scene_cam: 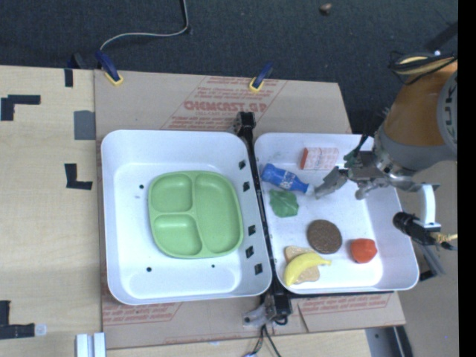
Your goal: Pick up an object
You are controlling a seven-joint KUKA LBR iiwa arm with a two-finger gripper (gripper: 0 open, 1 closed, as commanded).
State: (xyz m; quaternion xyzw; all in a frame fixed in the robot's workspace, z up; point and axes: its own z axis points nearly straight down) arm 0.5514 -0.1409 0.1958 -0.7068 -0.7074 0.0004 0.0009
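Note:
My gripper [345, 187] hangs over the right bin [387, 280], its two grey fingers spread open with nothing between them. Below it on the bin floor lie a brown round cookie [325, 236] and a red tomato-like piece [363, 251]. To the gripper's left sit a blue packet [283, 177] and a green lump [284, 203]. A white and red box [320, 158] lies just above and left of the fingers. A yellow banana [306, 267] rests on a tan piece at the bin's front left.
The left bin [119, 222] holds a green divided plate [196, 213]. A black divider [255, 199] runs between the two bins. The arm's body [420, 125] reaches in from the right over the bin's edge.

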